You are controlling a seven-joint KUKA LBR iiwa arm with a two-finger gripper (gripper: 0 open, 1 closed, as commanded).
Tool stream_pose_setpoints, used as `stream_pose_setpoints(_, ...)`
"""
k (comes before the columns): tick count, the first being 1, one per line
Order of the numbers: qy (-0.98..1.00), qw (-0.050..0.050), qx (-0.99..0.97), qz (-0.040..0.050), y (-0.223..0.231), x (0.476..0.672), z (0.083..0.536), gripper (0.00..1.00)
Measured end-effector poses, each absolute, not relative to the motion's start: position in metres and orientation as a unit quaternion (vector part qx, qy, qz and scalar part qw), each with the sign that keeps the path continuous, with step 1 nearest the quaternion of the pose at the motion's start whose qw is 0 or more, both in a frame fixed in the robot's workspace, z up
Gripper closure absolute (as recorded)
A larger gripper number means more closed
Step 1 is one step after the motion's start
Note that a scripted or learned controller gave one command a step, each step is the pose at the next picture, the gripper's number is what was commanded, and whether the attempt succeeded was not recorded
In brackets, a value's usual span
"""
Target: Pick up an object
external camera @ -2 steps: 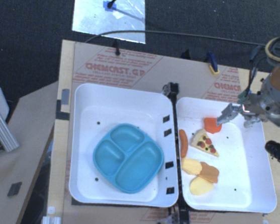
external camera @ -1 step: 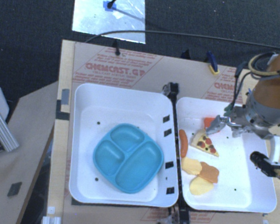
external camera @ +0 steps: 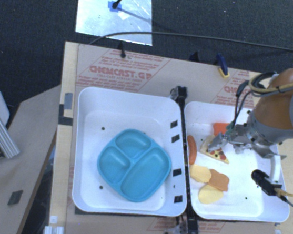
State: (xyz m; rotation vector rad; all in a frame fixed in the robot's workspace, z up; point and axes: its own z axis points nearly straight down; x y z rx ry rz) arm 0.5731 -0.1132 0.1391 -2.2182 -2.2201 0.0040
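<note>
The right bin [external camera: 262, 210] holds several toy foods. A pizza slice [external camera: 217, 155] lies near its middle, with a red-orange block [external camera: 220, 128] behind it. Along the left wall lies an orange sausage [external camera: 191, 149]. Toward the front sit a yellow piece [external camera: 200, 173], an orange-brown piece [external camera: 219, 180] and another yellow piece [external camera: 209, 194]. My gripper [external camera: 219, 144] is low over the far edge of the pizza slice, between it and the red-orange block. The gripper's body hides part of both.
The left bin [external camera: 91, 133] holds a blue divided plate [external camera: 133, 164]. A black clipped divider [external camera: 180, 150] runs between the two bins. The arm [external camera: 279, 111] comes in over the right bin's back right corner.
</note>
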Motion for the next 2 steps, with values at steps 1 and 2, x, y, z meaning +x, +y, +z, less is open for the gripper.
stream_pose_setpoints(1,-0.708,0.002,-0.707,0.0009,-0.113,0.572,0.087,0.00)
stream_pose_setpoints(2,-0.708,-0.001,-0.707,-0.0007,-0.113,0.574,0.100,1.00)
